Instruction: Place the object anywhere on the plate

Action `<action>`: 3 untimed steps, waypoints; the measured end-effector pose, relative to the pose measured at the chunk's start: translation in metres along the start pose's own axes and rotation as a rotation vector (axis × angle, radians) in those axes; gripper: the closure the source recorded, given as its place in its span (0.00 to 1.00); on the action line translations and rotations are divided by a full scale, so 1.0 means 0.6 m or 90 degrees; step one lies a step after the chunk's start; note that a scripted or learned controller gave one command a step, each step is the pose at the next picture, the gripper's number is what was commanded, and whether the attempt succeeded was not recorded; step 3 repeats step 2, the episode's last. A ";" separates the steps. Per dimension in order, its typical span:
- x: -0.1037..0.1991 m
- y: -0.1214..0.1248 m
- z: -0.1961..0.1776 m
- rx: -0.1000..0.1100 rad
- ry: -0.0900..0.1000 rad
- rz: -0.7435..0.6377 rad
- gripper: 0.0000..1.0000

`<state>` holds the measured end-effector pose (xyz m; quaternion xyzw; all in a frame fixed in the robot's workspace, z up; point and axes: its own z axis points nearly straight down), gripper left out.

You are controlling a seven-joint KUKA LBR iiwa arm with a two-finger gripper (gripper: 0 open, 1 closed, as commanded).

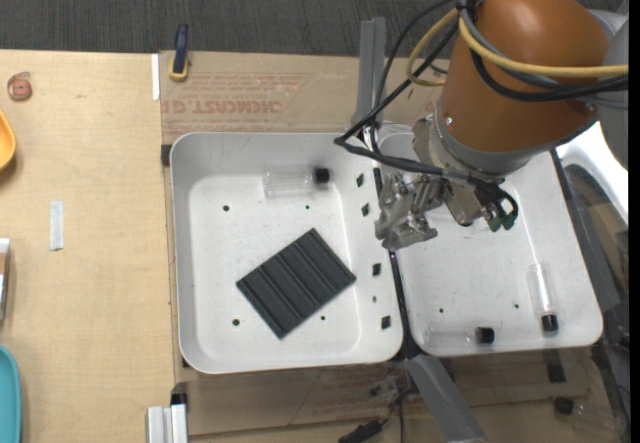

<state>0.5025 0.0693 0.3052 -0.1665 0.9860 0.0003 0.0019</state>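
hovered gripper [405, 223] over right bin's [570, 321] left edge. couldn't tell jaw state. lay ribbed dark plate [296, 282] in left bin [190, 261].

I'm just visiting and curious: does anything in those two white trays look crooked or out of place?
The ribbed dark plate in the left tray lies turned at a slant to the tray's walls. Small clear vials with black caps lie on their sides: one above the plate, two in the right tray. Nothing looks spilled or broken.
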 end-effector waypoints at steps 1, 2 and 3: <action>-0.065 -0.024 0.030 -0.001 0.000 -0.228 1.00; -0.040 -0.093 -0.010 -0.001 -0.001 -0.324 1.00; -0.040 -0.093 -0.010 -0.001 -0.001 -0.324 1.00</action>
